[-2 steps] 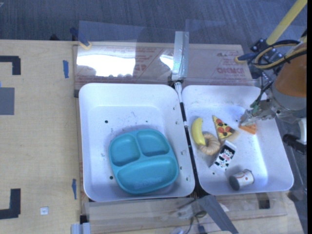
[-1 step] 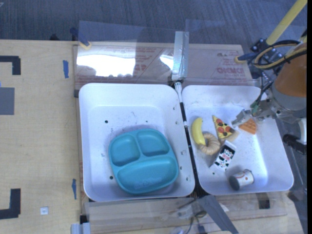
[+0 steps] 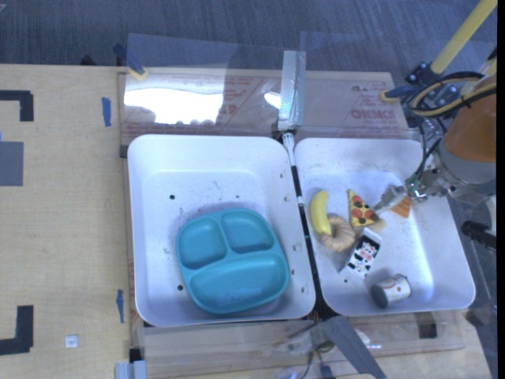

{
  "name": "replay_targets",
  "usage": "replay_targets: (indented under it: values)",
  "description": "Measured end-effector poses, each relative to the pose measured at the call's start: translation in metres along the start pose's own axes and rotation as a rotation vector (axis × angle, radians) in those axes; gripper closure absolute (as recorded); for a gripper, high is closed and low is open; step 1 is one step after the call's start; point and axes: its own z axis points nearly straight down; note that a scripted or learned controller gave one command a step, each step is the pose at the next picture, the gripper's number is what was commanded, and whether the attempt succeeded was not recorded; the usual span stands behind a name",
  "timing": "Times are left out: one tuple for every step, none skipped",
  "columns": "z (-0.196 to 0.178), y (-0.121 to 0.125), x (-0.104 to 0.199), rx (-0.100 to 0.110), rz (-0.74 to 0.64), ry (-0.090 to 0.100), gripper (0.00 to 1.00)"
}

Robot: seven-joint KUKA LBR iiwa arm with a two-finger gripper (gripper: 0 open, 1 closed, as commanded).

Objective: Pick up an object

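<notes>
Two white bins sit side by side, and we see the left bin bearing a blue divided plate while the right bin holds the pickable things: a banana, a ring-shaped pastry touching it, a pizza slice, a black-and-white carton and a small can toward five o'clock. The gripper reaches in from three o'clock, low over the bin, its tip just beside the pizza slice and an orange wedge. We cannot tell how the gripper is set, and nothing is visibly held. We judge this the approach step; next it must settle squarely over one item, close and lift.
</notes>
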Motion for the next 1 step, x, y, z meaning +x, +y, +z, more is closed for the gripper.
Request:
replay_targets:
  values:
    - [-0.01, -0.003, -0.0056, 0.002, 0.006, -0.01, 1.0]
